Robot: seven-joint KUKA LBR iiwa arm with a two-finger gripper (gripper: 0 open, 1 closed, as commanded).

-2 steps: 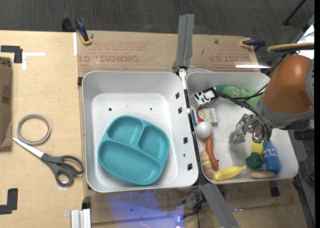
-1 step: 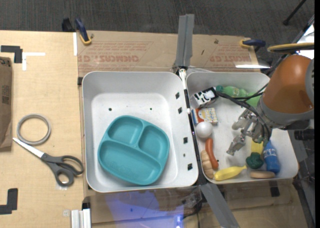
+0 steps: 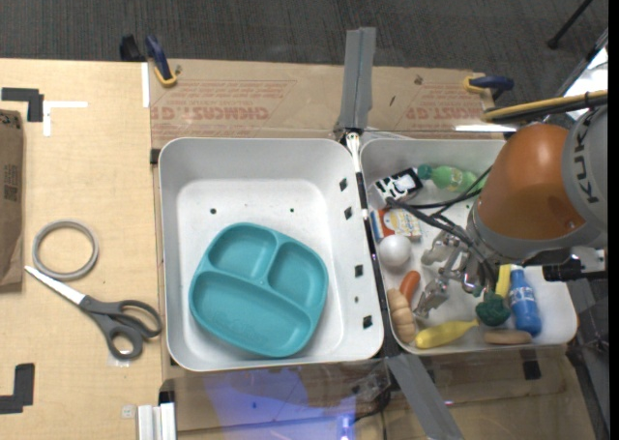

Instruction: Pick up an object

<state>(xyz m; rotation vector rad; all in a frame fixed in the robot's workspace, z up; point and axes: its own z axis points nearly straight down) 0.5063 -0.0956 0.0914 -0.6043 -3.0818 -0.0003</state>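
Note:
My gripper [image 3: 433, 276] hangs low in the right bin [image 3: 566, 317], its metal fingers spread apart and pointing to the lower left, with nothing between them. Close around it lie a white ball [image 3: 394, 251], a small orange piece [image 3: 410, 284], a tan wooden peg [image 3: 399, 315] and a yellow banana [image 3: 445, 334]. To its right are a dark green lump [image 3: 491, 310], a blue bottle [image 3: 523, 301] and a yellow stick [image 3: 502, 278]. The orange band of the arm hides the bin's upper right part.
The left bin [image 3: 184, 187] holds a teal divided plate [image 3: 259, 289]. At the back of the right bin are a green toy [image 3: 447, 177], a black-and-white item [image 3: 398, 185] and a small packet [image 3: 401, 223]. Scissors [image 3: 97, 310] and a tape roll [image 3: 66, 248] lie on the bench at left.

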